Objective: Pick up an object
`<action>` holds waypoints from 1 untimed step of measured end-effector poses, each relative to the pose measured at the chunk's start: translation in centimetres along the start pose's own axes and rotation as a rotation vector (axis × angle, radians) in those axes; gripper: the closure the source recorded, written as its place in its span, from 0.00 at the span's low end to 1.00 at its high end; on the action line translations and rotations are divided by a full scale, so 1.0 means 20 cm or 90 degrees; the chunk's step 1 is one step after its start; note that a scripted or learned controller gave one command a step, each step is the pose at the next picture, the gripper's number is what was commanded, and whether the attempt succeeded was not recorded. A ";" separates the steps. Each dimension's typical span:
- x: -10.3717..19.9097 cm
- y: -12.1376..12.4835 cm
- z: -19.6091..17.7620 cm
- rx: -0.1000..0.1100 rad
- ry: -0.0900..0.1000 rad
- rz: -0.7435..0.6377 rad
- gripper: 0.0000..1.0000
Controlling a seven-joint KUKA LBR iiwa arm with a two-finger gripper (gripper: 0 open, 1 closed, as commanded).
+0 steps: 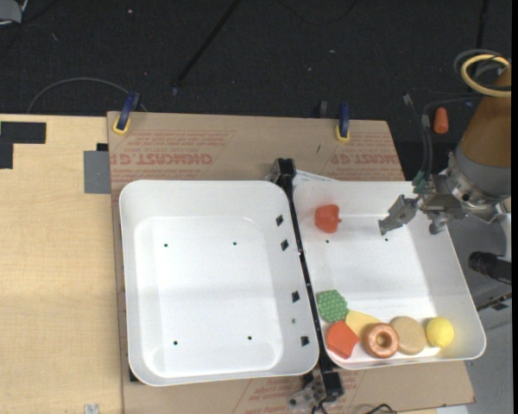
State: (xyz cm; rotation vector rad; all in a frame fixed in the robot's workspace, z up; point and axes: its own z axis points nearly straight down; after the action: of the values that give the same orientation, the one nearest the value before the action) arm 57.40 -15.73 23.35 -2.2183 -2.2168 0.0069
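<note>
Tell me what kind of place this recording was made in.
Probably a robotics lab test bench, not a home or shop. Two white bins sit on cardboard held by clamps, toy food such as a red piece lies in the right bin, and the arm's hand hangs above it.

From my feed: dark carpet floor up top with black cables lying across it. Light wood bench on the left, black tape patches on it. Brown cardboard sheet held by two clamps, yellow-handled. Even overhead light.
</note>
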 end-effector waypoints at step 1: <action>0.00 0.01 -0.02 -0.004 -0.001 0.000 0.00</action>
State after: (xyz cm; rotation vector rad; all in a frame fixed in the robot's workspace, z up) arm 57.52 -15.74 23.69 -2.2216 -2.2209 0.0006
